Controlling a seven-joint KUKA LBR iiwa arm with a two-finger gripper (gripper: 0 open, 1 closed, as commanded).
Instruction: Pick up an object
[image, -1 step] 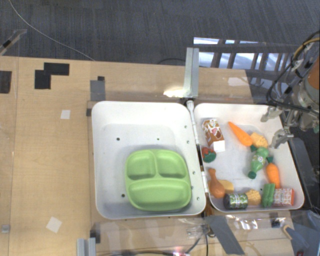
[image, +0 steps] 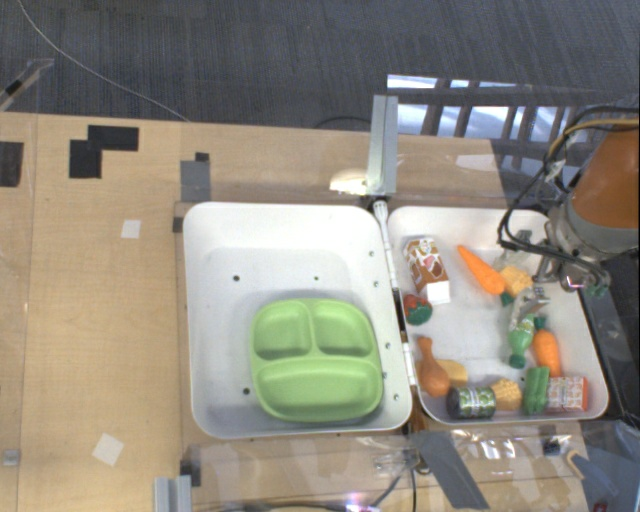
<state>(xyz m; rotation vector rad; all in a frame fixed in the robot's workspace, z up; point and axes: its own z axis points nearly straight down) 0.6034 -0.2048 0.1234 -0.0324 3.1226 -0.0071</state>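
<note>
My gripper (image: 530, 303) hangs low over the right side of the right bin (image: 465, 330), below the arm's orange band. It is just above a small green bottle-shaped toy (image: 520, 343) and beside an orange toy (image: 546, 351). A yellow piece (image: 515, 280) lies just behind it. Nothing can be seen held in the gripper. A carrot (image: 481, 270) and a brown-and-white carton (image: 428, 268) lie further left in the same bin.
Along the right bin's front lie a drumstick (image: 432, 368), a dark can (image: 471, 402), corn (image: 508, 393), a green vegetable (image: 537, 388) and a red packet (image: 566, 393). The left bin (image: 220, 300) holds a green divided plate (image: 316, 358).
</note>
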